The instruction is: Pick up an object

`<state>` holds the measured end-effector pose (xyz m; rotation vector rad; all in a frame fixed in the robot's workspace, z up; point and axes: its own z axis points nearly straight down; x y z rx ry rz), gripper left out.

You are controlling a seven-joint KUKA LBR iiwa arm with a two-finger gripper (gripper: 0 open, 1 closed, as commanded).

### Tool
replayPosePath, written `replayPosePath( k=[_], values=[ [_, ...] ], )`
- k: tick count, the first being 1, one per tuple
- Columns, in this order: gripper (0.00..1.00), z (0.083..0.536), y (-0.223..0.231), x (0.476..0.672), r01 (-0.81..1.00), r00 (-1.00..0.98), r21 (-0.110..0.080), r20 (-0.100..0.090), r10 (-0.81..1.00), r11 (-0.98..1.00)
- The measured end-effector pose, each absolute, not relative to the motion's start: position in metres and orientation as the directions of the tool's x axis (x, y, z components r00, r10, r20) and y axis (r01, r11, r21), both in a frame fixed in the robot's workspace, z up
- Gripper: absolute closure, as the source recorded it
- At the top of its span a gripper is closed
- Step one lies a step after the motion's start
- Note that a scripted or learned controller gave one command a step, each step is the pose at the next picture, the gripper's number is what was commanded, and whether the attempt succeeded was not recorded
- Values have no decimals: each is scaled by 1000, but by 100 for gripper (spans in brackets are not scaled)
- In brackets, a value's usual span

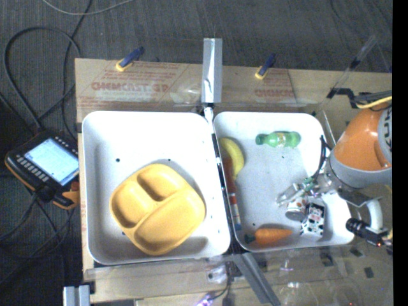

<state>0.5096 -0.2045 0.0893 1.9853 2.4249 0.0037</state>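
The task named no particular object, and several were found in the right bin (252,231). An orange carrot (273,236) lay along its near edge, just left of the gripper (298,199). A yellow banana (233,155) rested against the left wall, near the far left corner, and a green bottle (278,139) lay on its side by the far edge. A thin red and white pen-like item (233,206) was seen along the left wall.

The gripper was lowered into the near right part of that bin. Whether it was parted or closed could not be told, and nothing could be seen gripped in it.

In the left bin (102,139), a yellow divided plate (158,208) was placed toward the near edge.
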Motion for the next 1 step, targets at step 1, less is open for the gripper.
replayPosePath(
  k=[1],
  values=[
    [100,99,-203,513,980,-199,14,-6,980,199]
  ],
)
